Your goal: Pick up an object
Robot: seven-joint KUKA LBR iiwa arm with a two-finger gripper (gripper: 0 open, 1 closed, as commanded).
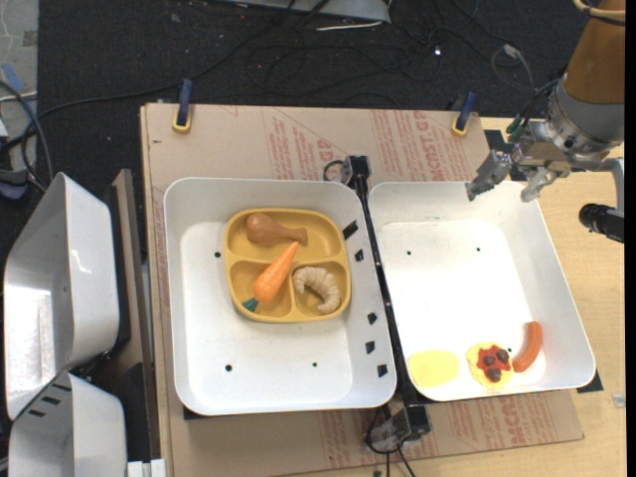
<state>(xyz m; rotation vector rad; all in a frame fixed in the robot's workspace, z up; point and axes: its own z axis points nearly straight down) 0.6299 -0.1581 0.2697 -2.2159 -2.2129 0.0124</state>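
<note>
Right bin (pixel 556 266): sausage (pixel 528 346), yellow disc (pixel 433 368); hand (pixel 507 185) spread, holding nothing, above far rim.

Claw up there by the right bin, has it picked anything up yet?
Not yet. The claw hangs open above the far edge of the right bin, with nothing between its fingers. The sausage, the yellow slice and the small pizza piece lie at that bin's near end. The whole job is left: go down, close on one toy and lift it.
</note>
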